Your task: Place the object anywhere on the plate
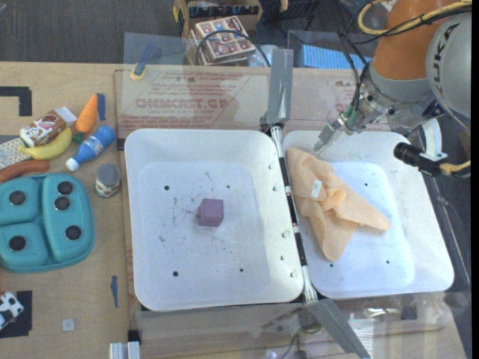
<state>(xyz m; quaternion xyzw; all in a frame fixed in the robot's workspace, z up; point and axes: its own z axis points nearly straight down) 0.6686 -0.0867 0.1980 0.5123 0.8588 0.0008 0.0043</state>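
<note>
A small purple cube lies near the middle of the left white bin. A crumpled orange cloth is spread in the left half of the right white bin. My gripper hangs over the right bin's back left corner, just above the cloth's far edge and slanting down to the left. It looks shut, with nothing seen between its fingers. A teal sectioned plate sits on the bench left of the bins, well away from the gripper.
Toy food lies beyond the plate at the left: a banana, a carrot, a blue bottle, a sausage and a small can. A metal divider runs between the bins. A cardboard box stands behind the bench.
</note>
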